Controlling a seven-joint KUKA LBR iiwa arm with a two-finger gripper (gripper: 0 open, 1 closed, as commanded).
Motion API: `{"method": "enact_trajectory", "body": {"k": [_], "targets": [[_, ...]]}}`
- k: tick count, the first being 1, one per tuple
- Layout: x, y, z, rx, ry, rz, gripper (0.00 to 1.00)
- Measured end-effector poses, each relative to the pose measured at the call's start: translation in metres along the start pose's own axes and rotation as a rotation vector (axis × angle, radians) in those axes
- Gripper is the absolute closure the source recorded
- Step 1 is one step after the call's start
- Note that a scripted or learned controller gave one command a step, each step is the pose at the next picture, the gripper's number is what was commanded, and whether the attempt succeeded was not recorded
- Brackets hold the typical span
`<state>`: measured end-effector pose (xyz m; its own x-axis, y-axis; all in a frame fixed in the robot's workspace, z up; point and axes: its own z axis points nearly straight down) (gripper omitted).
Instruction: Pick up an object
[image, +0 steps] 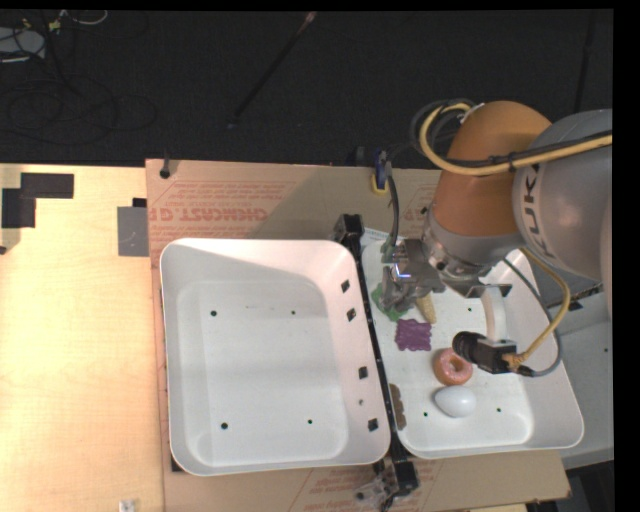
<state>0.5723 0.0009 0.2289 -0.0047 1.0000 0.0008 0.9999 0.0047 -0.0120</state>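
My gripper (404, 287) hangs low over the upper left part of the right bin (545, 425). A green thing (384, 298) lies right under and beside it, partly hidden by the gripper. Just to the gripper's right sits a small yellowish piece (426, 307). Below the gripper lies a purple block (412, 335). Further toward the front are a pink ring like a doughnut (452, 369) and a white egg-shaped thing (456, 402). I cannot tell whether the gripper touches the green thing.
The left bin (190, 300) stands beside the right one, their rims meeting along a black-clipped divider (362, 330). The arm's orange band and grey wrist (490, 190) loom over the right bin's back. Pale wooden bench lies to the left.
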Motion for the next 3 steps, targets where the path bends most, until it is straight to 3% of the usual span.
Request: {"method": "enact_trajectory", "body": {"k": [1, 2, 3], "targets": [[0.041, 0.012, -0.074, -0.016, 0.000, 0.000, 1.00], [0.070, -0.071, -0.059, -0.002, 0.000, 0.002, 1.00], [0.129, -0.056, -0.092, -0.012, 0.000, 0.000, 1.00]]}}
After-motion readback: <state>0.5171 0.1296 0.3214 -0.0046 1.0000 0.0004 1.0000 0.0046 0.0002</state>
